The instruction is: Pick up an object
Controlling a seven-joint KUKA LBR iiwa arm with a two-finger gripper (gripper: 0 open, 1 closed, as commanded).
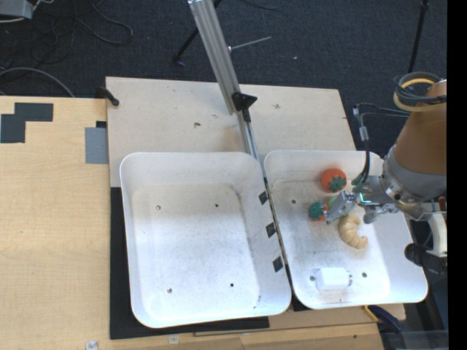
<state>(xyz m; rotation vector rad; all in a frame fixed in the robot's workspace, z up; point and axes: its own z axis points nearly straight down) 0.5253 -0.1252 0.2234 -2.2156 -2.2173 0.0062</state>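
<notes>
Pincer [343,206] hung low inside the right bin [398,286], among the small things clustered there, likely placed so for a grab; whether it was spread or pressed together could not be told. A green toy [317,211] lay just beside its tip, a red tomato-like toy [333,179] near above, a tan croissant-shaped piece [353,232] just below, and a white block [332,277] well apart toward the near rim. The left bin [139,195] sat alongside. No readable writing or label showed anywhere.

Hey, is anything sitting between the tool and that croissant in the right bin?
Nothing visible does. The tool hangs right above the croissant; the green toy lies to its left, the tomato farther up.
</notes>
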